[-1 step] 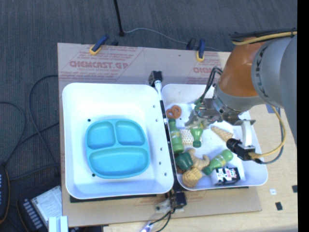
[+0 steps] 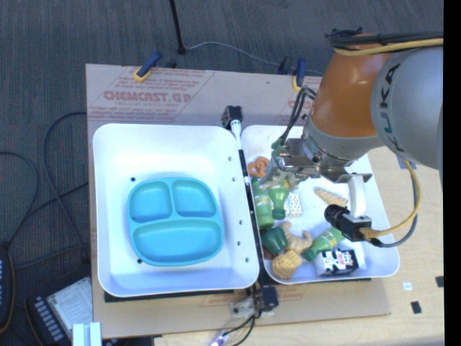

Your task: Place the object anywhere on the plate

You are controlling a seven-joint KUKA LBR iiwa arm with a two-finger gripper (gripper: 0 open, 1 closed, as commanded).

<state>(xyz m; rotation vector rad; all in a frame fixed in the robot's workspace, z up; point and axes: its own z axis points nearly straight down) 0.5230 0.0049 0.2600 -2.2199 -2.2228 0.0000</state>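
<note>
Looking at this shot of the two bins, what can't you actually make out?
- Gripper: hidden in the camera view under the arm's wrist.
- Right bin: its upper part is covered by the arm.
- Toy pile: the pieces overlap and are too small to name individually.
- Plate: fully visible in the left bin.

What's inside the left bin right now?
Inside the left bin lies the blue plate, its three compartments bare. The plate hides the bin floor beneath it.
</note>
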